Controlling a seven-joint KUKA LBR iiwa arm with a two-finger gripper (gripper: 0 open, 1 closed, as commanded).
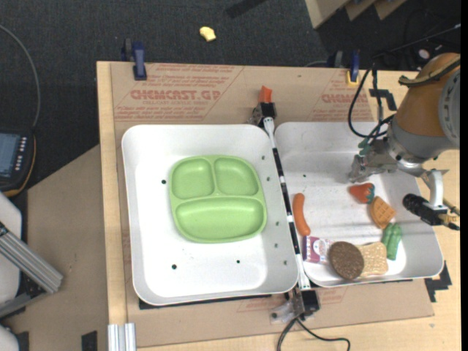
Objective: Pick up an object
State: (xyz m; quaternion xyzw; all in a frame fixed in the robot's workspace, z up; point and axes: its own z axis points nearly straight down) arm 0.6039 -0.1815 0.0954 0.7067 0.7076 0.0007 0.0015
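Camera view, arm [428, 115] bent low, tool [363, 168] above red toy [361, 191]

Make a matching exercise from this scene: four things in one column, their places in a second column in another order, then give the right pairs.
Things:
1. green divided plate
2. hot dog
3. brown round patty
4. gripper

Places:
A. near front edge of the right bin
B. middle of the left bin
C. above the small red piece
D. right bin, beside the divider

Pairs: 1-B, 2-D, 3-A, 4-C
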